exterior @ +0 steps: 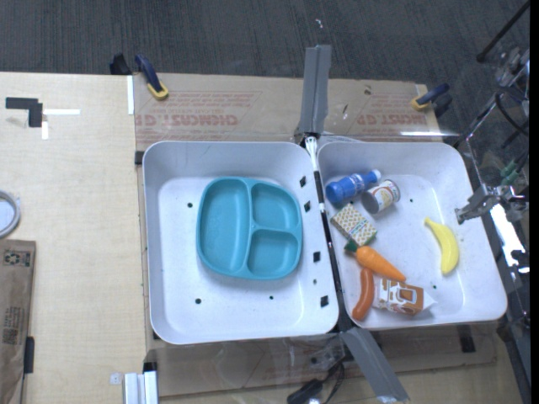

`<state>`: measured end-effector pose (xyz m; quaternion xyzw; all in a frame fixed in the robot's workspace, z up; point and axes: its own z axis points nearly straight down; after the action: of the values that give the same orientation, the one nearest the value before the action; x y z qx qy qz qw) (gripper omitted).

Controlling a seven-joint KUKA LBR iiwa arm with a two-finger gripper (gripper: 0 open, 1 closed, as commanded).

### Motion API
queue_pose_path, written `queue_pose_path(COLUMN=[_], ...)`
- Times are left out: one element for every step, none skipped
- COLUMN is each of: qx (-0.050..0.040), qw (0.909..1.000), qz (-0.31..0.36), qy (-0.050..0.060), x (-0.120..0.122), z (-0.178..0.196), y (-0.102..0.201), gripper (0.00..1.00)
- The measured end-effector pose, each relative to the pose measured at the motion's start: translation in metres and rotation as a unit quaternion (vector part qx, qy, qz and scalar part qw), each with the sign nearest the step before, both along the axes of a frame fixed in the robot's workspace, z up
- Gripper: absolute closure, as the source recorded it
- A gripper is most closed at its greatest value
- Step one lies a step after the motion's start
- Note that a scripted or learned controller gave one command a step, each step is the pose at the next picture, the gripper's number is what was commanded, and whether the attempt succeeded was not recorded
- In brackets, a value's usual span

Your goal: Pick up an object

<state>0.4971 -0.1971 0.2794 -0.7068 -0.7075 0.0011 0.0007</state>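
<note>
The right bin point(472, 305) holds several small objects. A blue bottle point(349, 185) lies beside a small can point(381, 198) at the back. A checkered box point(353, 224) sits in front of them, with an orange carrot point(380, 263) below it. An orange-red sausage point(364, 294) lies next to an orange carton point(402, 297) at the front. A yellow banana point(445, 244) lies to the right. My gripper point(468, 212) hangs over the right rim of this bin, just above and to the right of the banana, with nothing seen in it.
The left bin point(160, 251) holds a teal divided plate point(250, 227). A grey divider post point(316, 91) rises between the bins at the back. Yellow-and-blue clamps point(152, 77) point(430, 99) sit at the back corners. Dark cables and frame parts point(505, 175) crowd the right edge.
</note>
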Motion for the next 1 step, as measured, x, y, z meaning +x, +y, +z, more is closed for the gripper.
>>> queue_pose_path(qx=[0.0008], qw=[0.9999], qz=[-0.013], qy=[0.000], x=[-0.0204], z=[-0.1697], y=[0.0153], gripper=[0.00])
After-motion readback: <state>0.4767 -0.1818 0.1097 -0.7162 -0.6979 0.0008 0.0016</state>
